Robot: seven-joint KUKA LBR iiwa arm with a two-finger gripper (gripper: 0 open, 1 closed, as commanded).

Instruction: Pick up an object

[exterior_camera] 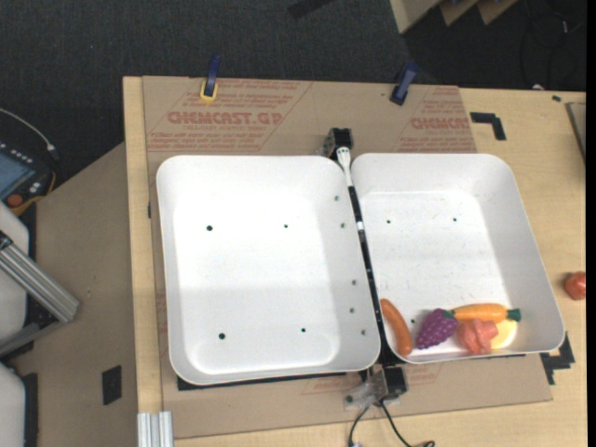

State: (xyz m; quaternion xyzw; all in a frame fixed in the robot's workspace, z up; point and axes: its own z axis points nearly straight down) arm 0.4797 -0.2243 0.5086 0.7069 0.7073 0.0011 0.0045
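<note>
We have not picked anything yet, so next we must reach down into the right bin, where the toy grapes, carrot and sausage sit by its near edge.

How my arm is posed, how my wrist is turned and what state my gripper is in: none of it can be told from this view above the bench.
</note>
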